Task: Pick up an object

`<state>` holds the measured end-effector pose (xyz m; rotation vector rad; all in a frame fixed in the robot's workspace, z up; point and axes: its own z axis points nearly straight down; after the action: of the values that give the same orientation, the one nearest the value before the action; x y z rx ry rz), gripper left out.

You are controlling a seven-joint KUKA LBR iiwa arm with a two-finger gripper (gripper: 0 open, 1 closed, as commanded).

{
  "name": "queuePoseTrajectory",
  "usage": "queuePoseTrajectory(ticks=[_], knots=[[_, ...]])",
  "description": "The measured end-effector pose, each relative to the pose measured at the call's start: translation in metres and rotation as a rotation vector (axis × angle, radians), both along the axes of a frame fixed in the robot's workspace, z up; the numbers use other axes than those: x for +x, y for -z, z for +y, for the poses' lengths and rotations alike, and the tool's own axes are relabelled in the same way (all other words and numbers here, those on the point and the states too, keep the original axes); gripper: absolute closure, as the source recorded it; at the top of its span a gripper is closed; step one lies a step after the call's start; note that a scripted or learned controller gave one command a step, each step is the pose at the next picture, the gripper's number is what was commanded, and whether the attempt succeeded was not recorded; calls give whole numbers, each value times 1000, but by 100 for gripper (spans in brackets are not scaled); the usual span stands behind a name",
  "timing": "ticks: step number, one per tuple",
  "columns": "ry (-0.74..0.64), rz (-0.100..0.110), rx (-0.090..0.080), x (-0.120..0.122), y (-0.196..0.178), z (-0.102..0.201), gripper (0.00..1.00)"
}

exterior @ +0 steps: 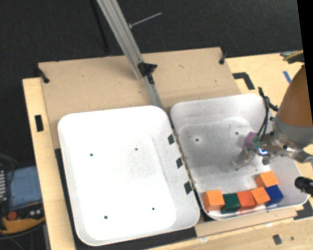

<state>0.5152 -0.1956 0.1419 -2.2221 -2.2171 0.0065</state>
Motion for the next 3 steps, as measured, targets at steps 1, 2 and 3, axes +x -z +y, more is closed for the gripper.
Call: queuePoseTrajectory(ticks=[1, 2, 3], knots=[[1, -8, -2, 1, 44, -2, 0], [11, -13, -1, 2, 32, -3, 100], [8, -12, -2, 6, -21, -15, 100]])
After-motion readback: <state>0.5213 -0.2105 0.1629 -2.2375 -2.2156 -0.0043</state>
